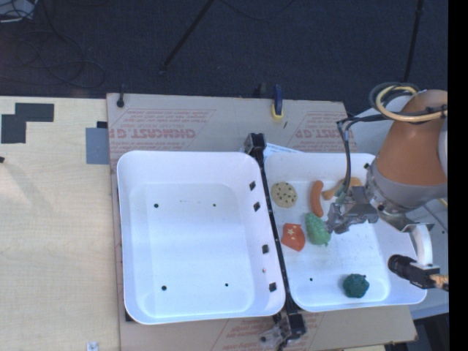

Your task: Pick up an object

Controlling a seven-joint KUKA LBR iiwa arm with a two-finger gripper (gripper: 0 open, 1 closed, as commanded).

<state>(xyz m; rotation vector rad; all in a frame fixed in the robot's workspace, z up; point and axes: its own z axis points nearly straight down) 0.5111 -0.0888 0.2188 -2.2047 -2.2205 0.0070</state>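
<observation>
We look down at a slant on two shallow white plastic bins set side by side on a sheet of brown printed cardboard [190, 123]. The left bin [135, 232] shows a bare white floor with a few small dark holes. The right bin [380, 287] carries the loose items: a round tan disc dotted like a biscuit [284, 194], an orange sausage-shaped piece [316, 197], a small red block with a white mark [293, 237], a light green lumpy toy [317, 230], and a dark teal rounded lump [356, 285] near the front right corner.

The grey arm with its orange band [413, 141] reaches in from the right, and its two-finger gripper [338, 219] sits low over the right bin, just beside the light green lumpy toy on its right side. We cannot tell from this angle how far apart the fingers stand, nor whether anything lies between them. The orange sausage-shaped piece lies just behind the gripper; the dark teal rounded lump lies well apart, toward the front.
</observation>
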